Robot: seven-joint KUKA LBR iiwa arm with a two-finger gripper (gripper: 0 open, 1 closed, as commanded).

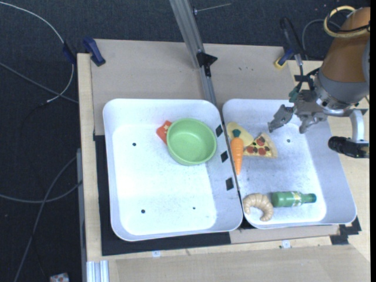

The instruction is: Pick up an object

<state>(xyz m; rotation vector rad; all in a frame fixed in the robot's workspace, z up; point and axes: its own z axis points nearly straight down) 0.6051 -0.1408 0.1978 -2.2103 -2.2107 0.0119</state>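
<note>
Croissant (259, 207) and green bottle (292, 200) are seen at right bin's (329, 178) near edge.
Gripper (292, 121) is held above the far end, fingers spread, nothing pinched; carrot (236, 151) and pizza slice (259, 146) are found just left. Green bowl (190, 140) is noted in left bin (147, 198).

**Your bench and what sits on it**

You are looking down on a pale wooden bench (147, 63) with dark carpet around it. Two shallow white bins lie directly on it, side by side and touching along their inner edges: the left bin (147, 216) and the right bin (335, 181). Under them you can see a black mat (106, 242) showing along the left and front edges. Blue clamps grip the far edge of the board (one at the left corner (93, 50), one toward the right (284, 57)). A slanted metal rail (191, 28) comes down to the bench between the bins.
</note>
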